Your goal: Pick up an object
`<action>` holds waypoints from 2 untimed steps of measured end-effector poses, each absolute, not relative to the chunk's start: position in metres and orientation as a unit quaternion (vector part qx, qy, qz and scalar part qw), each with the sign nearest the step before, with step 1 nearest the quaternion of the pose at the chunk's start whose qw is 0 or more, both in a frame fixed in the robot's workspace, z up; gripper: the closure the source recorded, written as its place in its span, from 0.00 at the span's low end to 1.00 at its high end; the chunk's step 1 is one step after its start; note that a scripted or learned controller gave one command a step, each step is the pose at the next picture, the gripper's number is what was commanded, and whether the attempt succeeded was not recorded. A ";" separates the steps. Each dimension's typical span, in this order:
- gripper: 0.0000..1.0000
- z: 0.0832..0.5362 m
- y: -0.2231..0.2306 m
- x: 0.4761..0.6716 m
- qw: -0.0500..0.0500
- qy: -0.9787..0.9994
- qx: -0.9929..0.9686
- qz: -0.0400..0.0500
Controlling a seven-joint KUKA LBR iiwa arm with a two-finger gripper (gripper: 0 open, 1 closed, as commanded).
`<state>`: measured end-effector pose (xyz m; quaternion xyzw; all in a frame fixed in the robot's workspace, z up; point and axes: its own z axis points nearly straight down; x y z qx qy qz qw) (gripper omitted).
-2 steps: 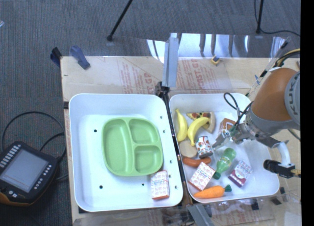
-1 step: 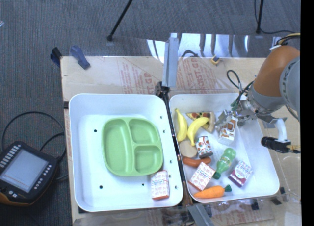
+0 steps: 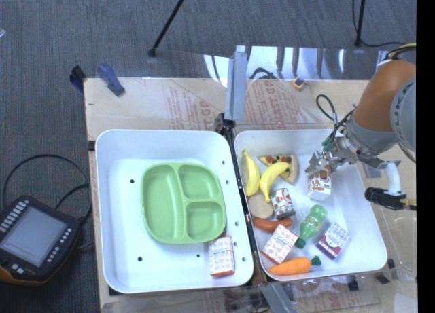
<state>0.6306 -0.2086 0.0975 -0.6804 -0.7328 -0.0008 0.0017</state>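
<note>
The gripper [image 3: 322,166] is hanging over the right bin [image 3: 367,233] at its 1 o'clock area, fingers clamping a small white juice carton [image 3: 319,185] that hangs just beneath them. Two bananas [image 3: 264,173] are lying at the carton's 9 o'clock; a green bottle [image 3: 311,224] is lying at its 6 o'clock.

Two bins: left [image 3: 115,169] and right [image 3: 363,227]. One green plate [image 3: 183,203]. Four small cartons [image 3: 221,256] [image 3: 279,244] [image 3: 333,239] [image 3: 319,183]. Two bananas [image 3: 251,174] [image 3: 273,174]. Two carrots [image 3: 293,266] [image 3: 270,224]. One green bottle [image 3: 312,223]. One can [image 3: 283,203]. One pizza slice [image 3: 280,161].
</note>
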 end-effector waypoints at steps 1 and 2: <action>1.00 0.107 -0.209 0.631 0.003 -0.733 -0.681 -0.001; 1.00 0.201 -0.212 0.576 0.001 -0.736 -0.677 0.000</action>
